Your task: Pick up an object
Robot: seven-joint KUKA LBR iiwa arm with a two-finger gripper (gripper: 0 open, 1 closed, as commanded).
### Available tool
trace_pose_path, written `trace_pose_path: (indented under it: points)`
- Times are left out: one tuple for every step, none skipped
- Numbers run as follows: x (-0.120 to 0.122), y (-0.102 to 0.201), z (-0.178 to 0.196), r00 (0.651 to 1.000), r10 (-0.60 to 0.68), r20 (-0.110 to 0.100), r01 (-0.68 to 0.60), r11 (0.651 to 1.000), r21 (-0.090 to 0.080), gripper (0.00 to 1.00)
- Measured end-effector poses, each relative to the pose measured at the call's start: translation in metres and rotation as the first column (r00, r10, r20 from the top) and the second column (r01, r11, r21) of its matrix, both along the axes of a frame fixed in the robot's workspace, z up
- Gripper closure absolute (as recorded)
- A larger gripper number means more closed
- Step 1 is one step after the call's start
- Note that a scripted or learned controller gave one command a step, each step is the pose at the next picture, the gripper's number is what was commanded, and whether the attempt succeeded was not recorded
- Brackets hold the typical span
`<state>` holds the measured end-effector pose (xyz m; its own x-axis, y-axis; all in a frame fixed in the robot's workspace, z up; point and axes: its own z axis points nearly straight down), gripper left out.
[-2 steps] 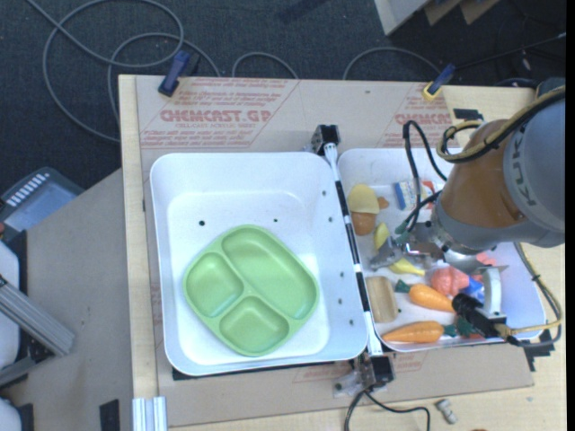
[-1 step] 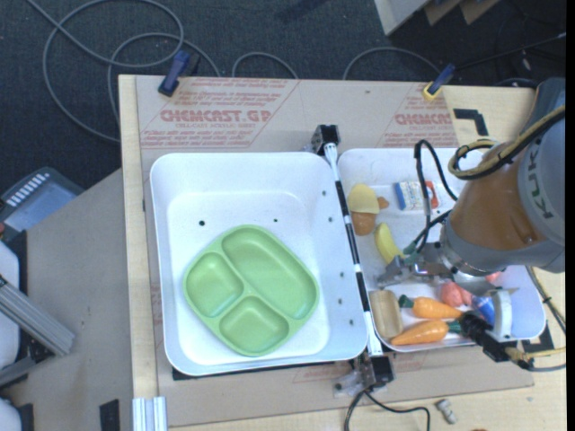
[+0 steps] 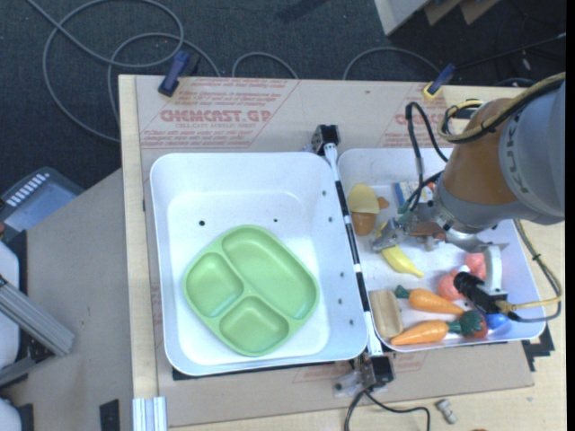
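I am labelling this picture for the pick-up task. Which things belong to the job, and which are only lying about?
Part of the job:
- gripper, low in the right bin
- banana
- two carrots
- ice cream cone

Only lying about:
- green divided plate in the left bin
- blue clamps
- cables on the floor

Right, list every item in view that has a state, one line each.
green divided plate: flat in the left bin, compartments bare
two carrots: lying flat in the right bin
banana: lying flat, apart from the carrots
gripper: low in the right bin, by the banana
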<state>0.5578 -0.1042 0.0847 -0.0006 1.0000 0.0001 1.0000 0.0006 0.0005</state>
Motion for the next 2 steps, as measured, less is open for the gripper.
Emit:
trace_pose_path:
  points:
    - [-0.0265,0.0109,-0.0004,1.0,-0.001,-0.003,0.001,1.0,0.001,0.0]
    - [-0.0263,0.0108,0.0094,1.0,-0.002,-0.001,0.002,1.0,0.0,1.0]
